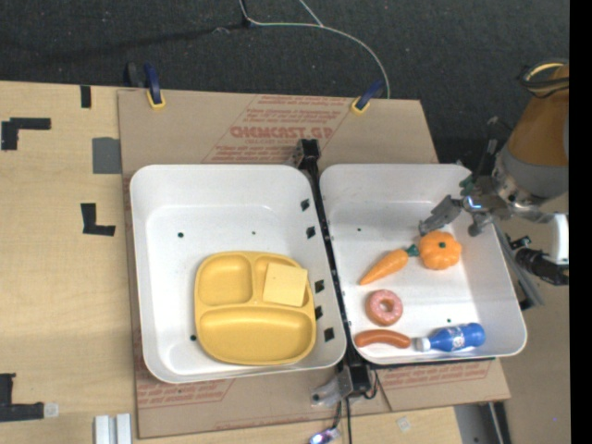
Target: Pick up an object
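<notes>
- Two white bins (153, 248) are sitting side by side on a cardboard sheet (268, 123).
- Two clamps (153, 86) are gripping the sheet's far edge.
- A thin cable (347, 40) is trailing across the dark floor.

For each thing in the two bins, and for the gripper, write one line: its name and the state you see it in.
yellow tray: flat in left bin, a yellow slice in its upper right compartment
carrot: lying in right bin
orange: resting beside carrot's green end
donut: lying flat
sausage: lying near the bin's front edge
blue bottle: on its side
gripper: open, above orange, holding nothing
</notes>
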Robot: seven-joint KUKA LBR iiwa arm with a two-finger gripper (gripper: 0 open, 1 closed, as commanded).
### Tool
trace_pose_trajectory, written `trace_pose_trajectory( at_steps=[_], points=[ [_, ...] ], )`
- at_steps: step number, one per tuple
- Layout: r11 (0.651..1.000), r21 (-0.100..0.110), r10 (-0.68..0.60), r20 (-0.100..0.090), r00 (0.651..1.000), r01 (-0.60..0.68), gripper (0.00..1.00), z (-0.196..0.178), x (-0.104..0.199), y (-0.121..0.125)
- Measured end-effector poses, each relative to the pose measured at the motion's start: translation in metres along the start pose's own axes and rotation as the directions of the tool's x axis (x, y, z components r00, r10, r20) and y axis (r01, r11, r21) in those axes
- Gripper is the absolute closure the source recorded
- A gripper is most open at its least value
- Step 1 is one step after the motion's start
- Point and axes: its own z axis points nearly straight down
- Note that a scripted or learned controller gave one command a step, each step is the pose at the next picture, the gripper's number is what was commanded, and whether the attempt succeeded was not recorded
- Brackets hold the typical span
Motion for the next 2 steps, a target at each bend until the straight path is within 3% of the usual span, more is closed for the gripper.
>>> trace_pose_trajectory(
  at_steps=[1, 2],
  points=[
    [1.000, -0.008, 0.000, 0.007, 1.000, 0.000, 0.00, 0.062, -0.002, -0.001],
    [1.000, -0.009, -0.001, 0.005, 1.000, 0.001, 0.00, 0.090, -0.002, 0.000]
  ],
)
